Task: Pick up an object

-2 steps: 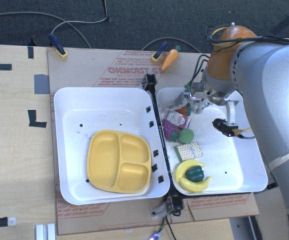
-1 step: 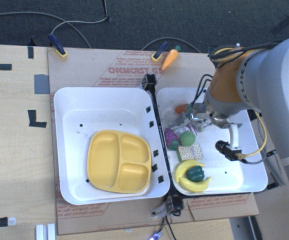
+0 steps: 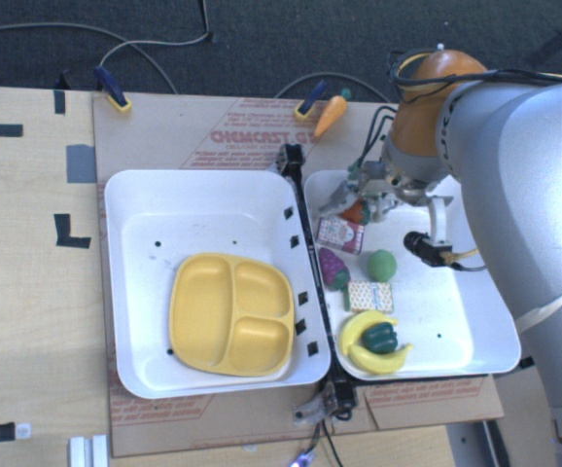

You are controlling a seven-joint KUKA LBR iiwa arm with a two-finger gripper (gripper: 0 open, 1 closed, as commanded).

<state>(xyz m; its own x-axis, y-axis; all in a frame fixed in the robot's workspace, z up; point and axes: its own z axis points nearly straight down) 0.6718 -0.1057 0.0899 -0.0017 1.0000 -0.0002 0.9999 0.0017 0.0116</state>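
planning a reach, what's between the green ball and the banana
In the camera view, a small patterned square packet lies between the green ball and the banana.

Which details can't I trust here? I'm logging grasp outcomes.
- Tool, camera view: small and cluttered, so any grip is unreadable.
- Red item: partly under the tool, identity unclear.
- Patterned packet: print too small.
- Right bin: far side covered by the arm.

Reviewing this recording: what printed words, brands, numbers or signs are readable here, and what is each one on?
"CHEMCRAST", roughly, in red capitals, partly blurred: on the cardboard sheet under the two bins.
More red print below the right bin, on the cardboard's front edge: too small to read.
Pink-and-white packet: printing blurred, unreadable.
Small patterned card: pattern, no legible text.
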